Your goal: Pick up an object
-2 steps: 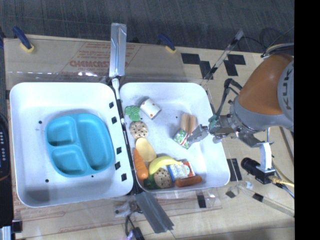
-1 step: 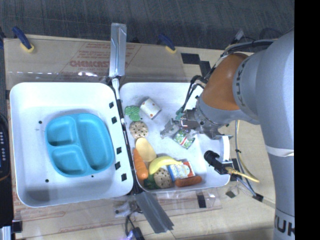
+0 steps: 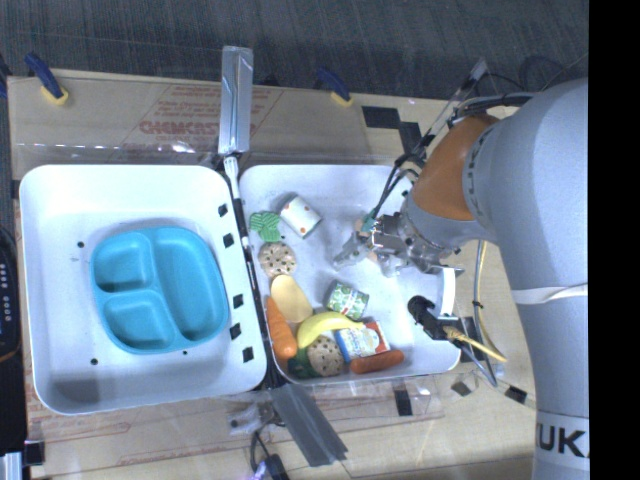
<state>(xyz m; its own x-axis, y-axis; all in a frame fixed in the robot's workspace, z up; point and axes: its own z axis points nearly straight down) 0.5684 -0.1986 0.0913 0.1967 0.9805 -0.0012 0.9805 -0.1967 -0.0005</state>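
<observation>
Gripper [image 3: 362, 240] is hanging low over the middle of the right bin [image 3: 420, 360], touching none of the objects; whether it is open or closed is too blurred to tell. Toy food is lying crowded at the bin's near left: green can [image 3: 347, 300], banana [image 3: 328, 325], carrot [image 3: 281, 329], cookie [image 3: 277, 259]. Blue divided tray [image 3: 160, 288] is sitting in the left bin [image 3: 50, 208]

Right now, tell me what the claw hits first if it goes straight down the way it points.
Probably bare floor of the right bin. The claw hangs between the white cup and the green can, though depth is unclear.
</observation>
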